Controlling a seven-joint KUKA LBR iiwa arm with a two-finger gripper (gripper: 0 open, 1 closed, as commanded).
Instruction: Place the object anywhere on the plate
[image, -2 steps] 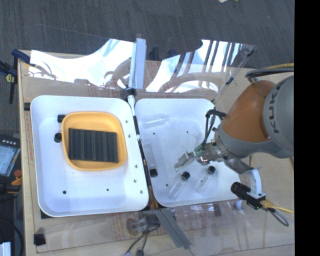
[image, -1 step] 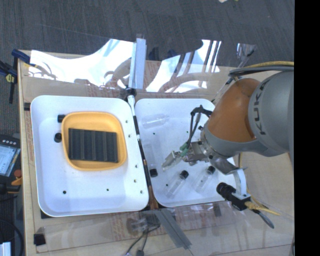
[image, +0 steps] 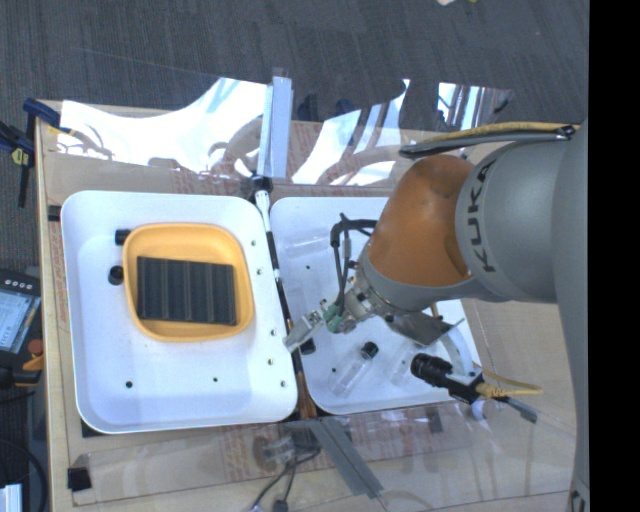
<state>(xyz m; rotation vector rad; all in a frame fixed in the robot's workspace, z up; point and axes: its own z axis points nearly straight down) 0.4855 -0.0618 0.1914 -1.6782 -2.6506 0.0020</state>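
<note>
Nearest the lens, the arm's orange band (image: 420, 235) hung over the right bin (image: 300, 225) and hid part of its floor from you. Your gripper (image: 322, 322) sat low by that bin's left wall; spread or closed, could not tell. Likely object: the small dark piece (image: 368, 351) on the floor near it, with a clear piece (image: 350, 378) just beside. The yellow plate (image: 190, 238) lay in the left bin (image: 90, 330), well apart. Risks for you: an empty close against the wall, a snag crossing between bins, a drop short of the plate.

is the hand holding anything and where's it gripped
Cannot be told: the hand is low in the right bin by its left wall, too blurred to show any hold.
</note>
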